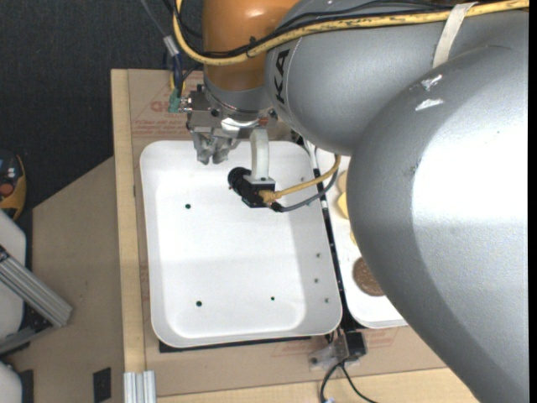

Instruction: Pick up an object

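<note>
My gripper (211, 151) hangs over the far edge of the left white bin (226, 259), pointing down near its back wall. A black fitting with a yellow-sheathed cable (252, 187) sits just right of it over the bin floor. In the right bin (369, 313), a brown round object (366, 277) lies near the left wall, half hidden by the arm. A pale yellow object (342, 201) peeks out further back. The grey arm covers most of the right bin.
The bins rest on a brown board (130, 225). An aluminium rail (33, 288) lies at the left. A small black connector with a cable (348, 347) sits in front of the bins. Several small dark dots mark the left bin's floor.
</note>
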{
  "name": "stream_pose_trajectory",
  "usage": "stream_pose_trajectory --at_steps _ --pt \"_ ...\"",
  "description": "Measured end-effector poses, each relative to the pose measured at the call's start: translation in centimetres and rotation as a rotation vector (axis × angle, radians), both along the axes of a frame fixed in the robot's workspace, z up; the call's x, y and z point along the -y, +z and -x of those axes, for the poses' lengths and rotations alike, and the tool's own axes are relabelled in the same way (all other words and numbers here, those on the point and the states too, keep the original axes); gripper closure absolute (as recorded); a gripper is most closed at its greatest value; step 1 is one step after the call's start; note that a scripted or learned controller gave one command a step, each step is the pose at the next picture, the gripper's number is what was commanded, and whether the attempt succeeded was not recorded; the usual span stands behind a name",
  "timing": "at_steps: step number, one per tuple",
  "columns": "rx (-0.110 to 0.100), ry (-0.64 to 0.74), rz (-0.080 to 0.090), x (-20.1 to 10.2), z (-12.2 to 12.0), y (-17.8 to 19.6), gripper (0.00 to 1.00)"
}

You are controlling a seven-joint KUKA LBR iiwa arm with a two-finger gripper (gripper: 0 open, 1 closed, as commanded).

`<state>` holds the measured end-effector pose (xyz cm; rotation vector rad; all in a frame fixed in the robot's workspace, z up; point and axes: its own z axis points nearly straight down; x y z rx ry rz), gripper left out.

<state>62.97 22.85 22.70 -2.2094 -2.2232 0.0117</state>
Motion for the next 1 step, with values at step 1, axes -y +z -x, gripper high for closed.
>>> stream_pose_trajectory --at_steps 1 --pt "0.019 -0.006 -0.003 1.1 -0.02 7.88 1.0"
